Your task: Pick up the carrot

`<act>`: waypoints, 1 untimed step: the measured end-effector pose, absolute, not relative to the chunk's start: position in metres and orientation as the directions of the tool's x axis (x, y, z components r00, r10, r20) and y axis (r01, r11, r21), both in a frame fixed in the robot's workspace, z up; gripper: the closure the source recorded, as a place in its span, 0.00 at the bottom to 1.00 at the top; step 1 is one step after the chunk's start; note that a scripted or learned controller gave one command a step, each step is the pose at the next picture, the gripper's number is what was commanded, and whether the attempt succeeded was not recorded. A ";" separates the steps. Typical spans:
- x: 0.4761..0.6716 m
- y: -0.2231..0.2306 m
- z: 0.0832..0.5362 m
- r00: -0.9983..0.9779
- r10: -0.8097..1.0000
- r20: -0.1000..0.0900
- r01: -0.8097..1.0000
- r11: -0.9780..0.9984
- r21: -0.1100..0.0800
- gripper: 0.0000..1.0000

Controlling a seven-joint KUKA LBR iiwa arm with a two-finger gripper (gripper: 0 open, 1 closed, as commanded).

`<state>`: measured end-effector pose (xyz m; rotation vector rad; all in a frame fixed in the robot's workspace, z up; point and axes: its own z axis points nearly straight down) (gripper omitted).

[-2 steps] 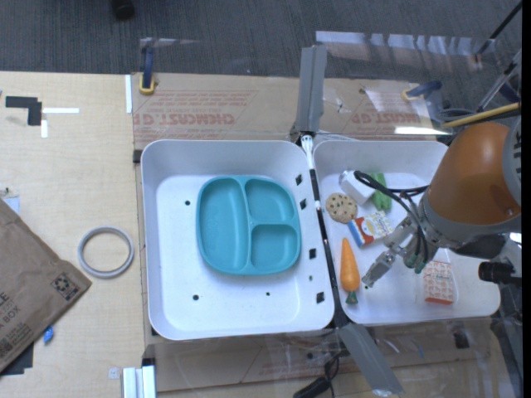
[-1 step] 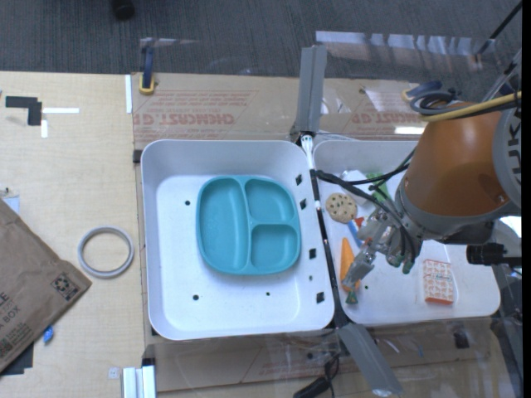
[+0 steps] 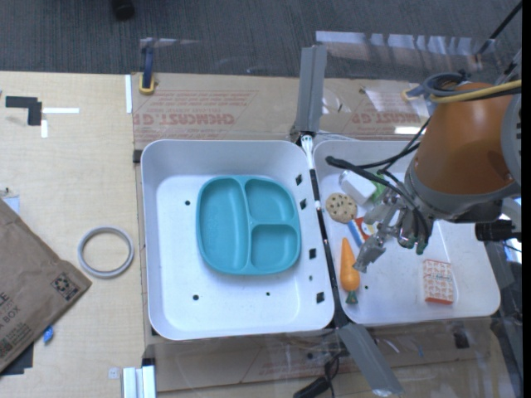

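With the carrot (image 3: pixel 349 266) lying against the left wall of the right bin (image 3: pixel 465 305) in the lower right of the frame, the gripper (image 3: pixel 369 253), its jaws narrowly parted and empty just beside it, risks striking that wall.

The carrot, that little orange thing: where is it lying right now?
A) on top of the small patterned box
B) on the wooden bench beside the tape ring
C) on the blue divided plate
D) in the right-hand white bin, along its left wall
D. The carrot lies in the right bin, close along its left wall and just below the cookie, while the blue divided plate sits in the left bin.
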<state>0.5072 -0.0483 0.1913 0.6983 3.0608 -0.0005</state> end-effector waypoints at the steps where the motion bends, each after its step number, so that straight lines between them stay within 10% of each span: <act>1: 0.477 -0.093 0.091 -0.793 0.610 0.000 0.610 0.793 0.000 0.00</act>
